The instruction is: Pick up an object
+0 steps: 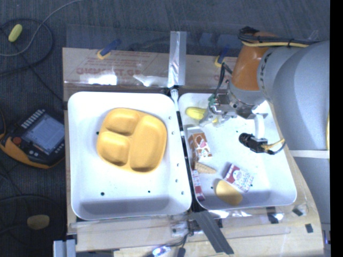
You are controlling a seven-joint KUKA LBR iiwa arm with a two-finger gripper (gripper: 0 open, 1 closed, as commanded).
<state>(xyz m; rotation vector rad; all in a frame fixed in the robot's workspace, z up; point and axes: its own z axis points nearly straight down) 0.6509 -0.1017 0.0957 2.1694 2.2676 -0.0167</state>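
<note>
Left white bin [86,197]: yellow three-section moulded plastic dish [131,139], well left of the small red-brown and white carton [199,143], my reference mark. The carton lies in the right white bin [278,191], near its left wall.

Just beyond the carton, toward the far wall: small yellow curved piece [194,112], banana-like. Probably the object to pick.

Just this side of the carton: pale wafer-like cone [204,168]. Nearer again and right of the carton: tan rounded lump [229,193] and red-and-white printed packet [238,176], close together; contact unclear.

Claw [218,110] hangs beyond and right of the carton, just beside the yellow piece. Spread or pressed together: cannot tell.

Risks: the yellow piece sits near the bin's far-left corner, so an off-centre descent could shove it against the wall. Its rounded, smooth shape may slip out of a pinch.
</note>
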